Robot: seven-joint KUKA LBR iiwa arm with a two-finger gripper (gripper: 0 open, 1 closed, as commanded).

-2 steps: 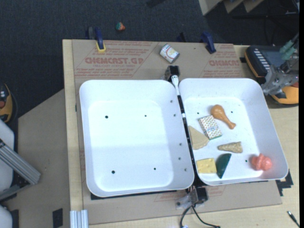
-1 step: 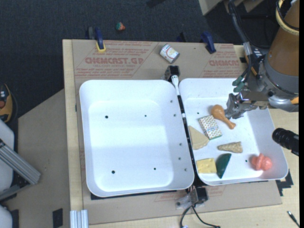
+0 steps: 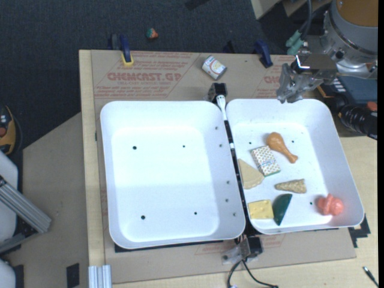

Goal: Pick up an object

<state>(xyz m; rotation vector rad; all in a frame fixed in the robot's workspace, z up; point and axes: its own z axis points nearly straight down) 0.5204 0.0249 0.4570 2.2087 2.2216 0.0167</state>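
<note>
My pincer (image 3: 290, 92) hangs over the far rim of the right bin (image 3: 336, 131); I cannot tell its state. Within that bin: chicken drumstick (image 3: 281, 146) centrally, pink toy (image 3: 329, 205) at the near-right corner.

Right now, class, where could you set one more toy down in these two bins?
The left bin offers bare floor wall to wall. The right bin has bare floor along its far wall, above the drumstick. Its near half is crowded, from the yellow wedge to the pink toy.
</note>
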